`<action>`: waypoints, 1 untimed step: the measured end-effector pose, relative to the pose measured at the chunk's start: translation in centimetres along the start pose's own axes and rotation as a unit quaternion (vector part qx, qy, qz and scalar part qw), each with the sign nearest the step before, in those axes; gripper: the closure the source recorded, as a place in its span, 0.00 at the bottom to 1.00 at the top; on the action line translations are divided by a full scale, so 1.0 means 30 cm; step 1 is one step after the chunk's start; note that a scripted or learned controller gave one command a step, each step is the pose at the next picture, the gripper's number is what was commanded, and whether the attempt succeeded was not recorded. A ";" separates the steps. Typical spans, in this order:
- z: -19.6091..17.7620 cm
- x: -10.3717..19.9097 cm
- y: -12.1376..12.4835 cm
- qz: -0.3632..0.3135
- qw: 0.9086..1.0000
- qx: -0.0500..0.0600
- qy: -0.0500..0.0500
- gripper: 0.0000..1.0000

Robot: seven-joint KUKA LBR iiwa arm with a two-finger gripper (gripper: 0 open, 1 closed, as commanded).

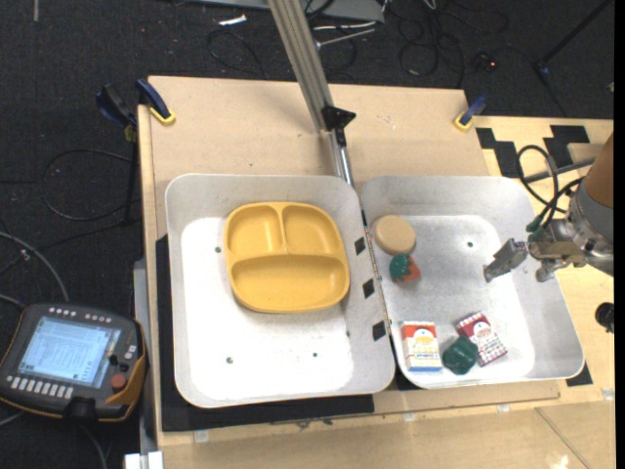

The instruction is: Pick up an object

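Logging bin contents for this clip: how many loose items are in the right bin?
5. Tan disc near the divider, small green-orange toy just below it, white box, green block and red-white packet along the near edge.

Light wooden bench (254,130) bearing two shallow white bins, left (195,291) and right (547,311), side by side, edges touching at centre.

1. A light wooden bench top (254,135) sits on a dark carpeted floor (68,37).
2. Black cables (391,27) trail across the floor behind the bench, and more loop at the left.
3. Clamps with yellow tips (156,106) grip the bench's far corners.
4. A slanted metal pole (298,42) rises from the bench's far side.
5. A handheld control pendant (70,358) with a lit screen lies on the floor at lower left.
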State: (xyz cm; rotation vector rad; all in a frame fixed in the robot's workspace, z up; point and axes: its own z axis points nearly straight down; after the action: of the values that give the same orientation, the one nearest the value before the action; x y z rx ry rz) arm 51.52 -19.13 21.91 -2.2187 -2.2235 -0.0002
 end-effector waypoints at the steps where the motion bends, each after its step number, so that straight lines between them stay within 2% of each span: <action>1: 0.000 0.000 0.000 0.000 1.000 0.000 0.000 0.00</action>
State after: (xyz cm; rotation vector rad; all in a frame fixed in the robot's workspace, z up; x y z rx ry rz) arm 51.52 -19.13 21.91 -2.2196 -2.2225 -0.0004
